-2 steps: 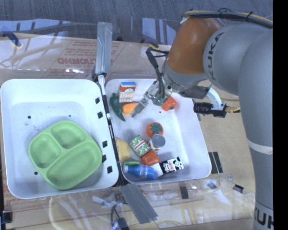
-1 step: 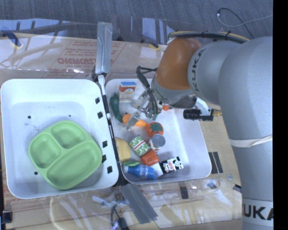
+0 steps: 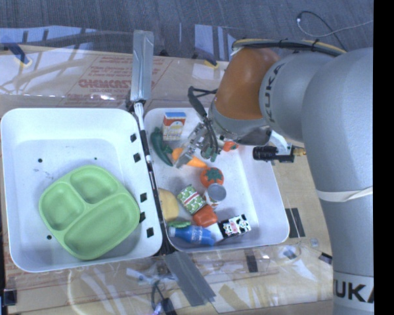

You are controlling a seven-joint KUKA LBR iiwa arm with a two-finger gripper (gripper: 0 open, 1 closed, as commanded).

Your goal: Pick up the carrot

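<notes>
The carrot (image 3: 192, 161), orange with a dark green leafy top (image 3: 161, 147), lies in the upper left part of the right bin (image 3: 266, 195). My gripper (image 3: 197, 157) hangs low over it, reaching in from the right. It is open, with one finger on either side of the orange body. The carrot still rests among the other items, and its middle is partly hidden by the gripper.
The right bin also holds a juice carton (image 3: 174, 125), a red tomato (image 3: 212, 176), a small can (image 3: 216, 193), a green box (image 3: 191, 199), a blue bottle (image 3: 194, 235) and a cow-print carton (image 3: 234, 226). A green divided plate (image 3: 88, 209) lies in the left bin (image 3: 26, 130).
</notes>
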